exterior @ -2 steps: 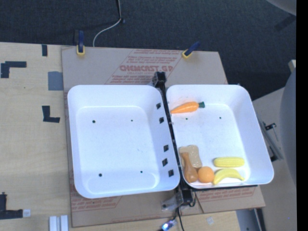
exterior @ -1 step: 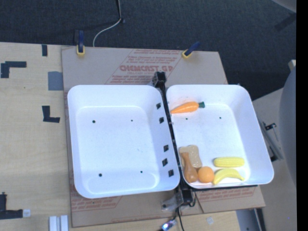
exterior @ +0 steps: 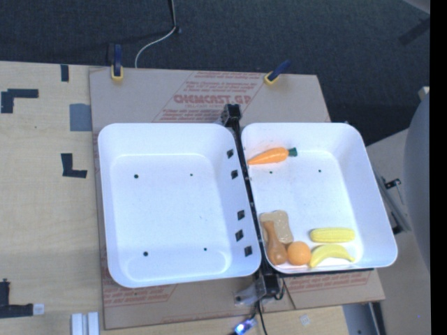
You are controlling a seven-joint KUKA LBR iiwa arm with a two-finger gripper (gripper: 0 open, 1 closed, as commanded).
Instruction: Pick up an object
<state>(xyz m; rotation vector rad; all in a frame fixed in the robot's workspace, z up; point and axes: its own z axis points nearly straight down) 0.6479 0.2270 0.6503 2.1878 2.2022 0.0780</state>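
Note:
The right bin [exterior: 353, 187] holds several toy foods. An orange carrot with a green tip [exterior: 269, 156] lies near its far left corner. At the near side sit a tan bread slice [exterior: 277, 223], a brown drumstick-shaped piece [exterior: 274, 246], an orange ball [exterior: 299, 254], a yellow corn cob [exterior: 332, 235] and a yellow banana [exterior: 330, 255]. A grey part of the arm [exterior: 427, 173] shows at the right edge, outside the bin.
The left bin [exterior: 167, 201] sits beside the right one, joined by a black clip strip [exterior: 241, 187]. Both rest on a cardboard sheet [exterior: 209, 96] held by clamps [exterior: 116, 68]. A cable [exterior: 164, 33] runs off at the back.

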